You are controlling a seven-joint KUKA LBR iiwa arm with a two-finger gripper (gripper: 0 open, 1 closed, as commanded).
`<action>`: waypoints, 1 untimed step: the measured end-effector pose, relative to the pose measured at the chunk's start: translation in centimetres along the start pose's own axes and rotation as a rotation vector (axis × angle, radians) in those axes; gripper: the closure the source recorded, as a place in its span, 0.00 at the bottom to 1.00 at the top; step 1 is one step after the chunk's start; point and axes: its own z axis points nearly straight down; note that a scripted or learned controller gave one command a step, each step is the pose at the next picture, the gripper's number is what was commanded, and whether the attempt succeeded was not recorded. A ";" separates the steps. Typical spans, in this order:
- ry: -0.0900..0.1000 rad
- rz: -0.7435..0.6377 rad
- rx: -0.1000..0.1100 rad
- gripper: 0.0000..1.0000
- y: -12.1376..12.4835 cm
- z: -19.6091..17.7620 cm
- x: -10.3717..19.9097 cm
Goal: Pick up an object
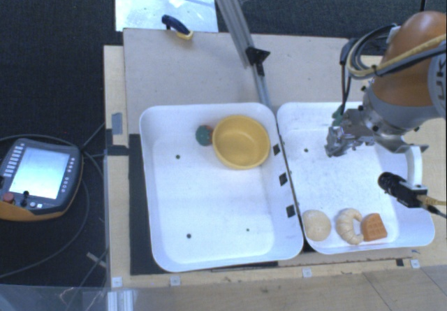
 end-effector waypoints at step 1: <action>0.001 0.000 0.002 1.00 2.5 1.5 4.7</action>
